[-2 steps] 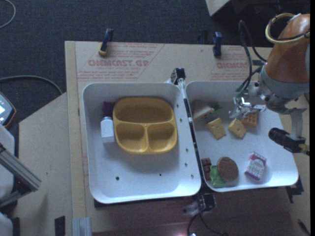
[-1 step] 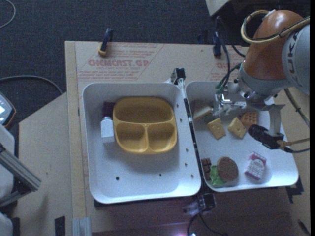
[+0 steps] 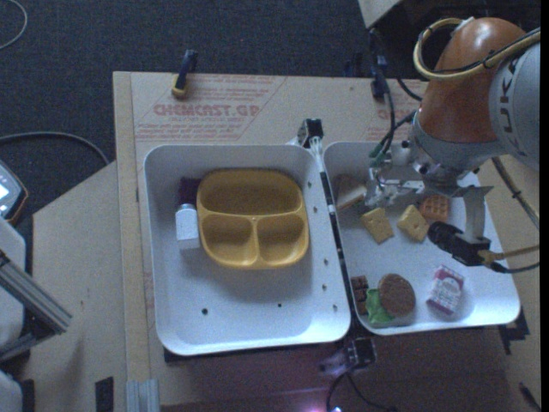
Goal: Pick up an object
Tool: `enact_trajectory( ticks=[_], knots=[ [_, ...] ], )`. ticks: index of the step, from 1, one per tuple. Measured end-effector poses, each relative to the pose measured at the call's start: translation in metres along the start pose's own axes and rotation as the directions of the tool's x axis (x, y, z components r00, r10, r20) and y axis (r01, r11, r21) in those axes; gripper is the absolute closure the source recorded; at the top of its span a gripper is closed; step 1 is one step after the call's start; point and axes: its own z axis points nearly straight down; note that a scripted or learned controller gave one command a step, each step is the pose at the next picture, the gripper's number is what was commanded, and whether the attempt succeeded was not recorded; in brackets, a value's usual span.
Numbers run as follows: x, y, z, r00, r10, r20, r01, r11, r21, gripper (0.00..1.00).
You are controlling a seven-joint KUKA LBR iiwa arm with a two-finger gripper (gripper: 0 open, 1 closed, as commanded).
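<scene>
My gripper (image 3: 383, 194) hangs low over the upper left part of the right bin (image 3: 485, 303), under the grey and orange arm. Just below it lie two yellow cheese-like cubes (image 3: 377, 225) (image 3: 413, 222), and a small waffle (image 3: 435, 206) is to its right. A tan bread piece (image 3: 348, 194) lies just left of the gripper, by the bin wall. Nearer the front are a burger patty on green (image 3: 396, 295), a pink-and-white packet (image 3: 446, 289) and a brown chocolate piece (image 3: 359, 288). Nothing shows held in the gripper.
The left bin (image 3: 249, 320) holds a yellow divided plate (image 3: 253, 217), a white bottle (image 3: 187, 225) and a dark object (image 3: 190, 187) at the plate's left. A black part with a cable (image 3: 461, 244) hangs over the right bin's right side.
</scene>
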Motion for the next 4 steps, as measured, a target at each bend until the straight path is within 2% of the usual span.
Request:
enact_trajectory(
  ticks=[1, 2, 3, 4],
  knots=[
    [0.003, -0.003, 0.004, 1.0, 0.002, 0.001, -0.002, 1.0, 0.002, 1.0],
    [0.001, 0.01, 0.017, 1.0, 0.001, 0.002, -0.001, 1.0, 0.0, 1.0],
    [0.001, -0.003, 0.004, 1.0, 0.003, 0.0, -0.003, 1.0, 0.001, 1.0],
    [-0.004, 0.0, 0.008, 1.0, 0.003, 0.001, -0.003, 1.0, 0.002, 1.0]
  ],
)
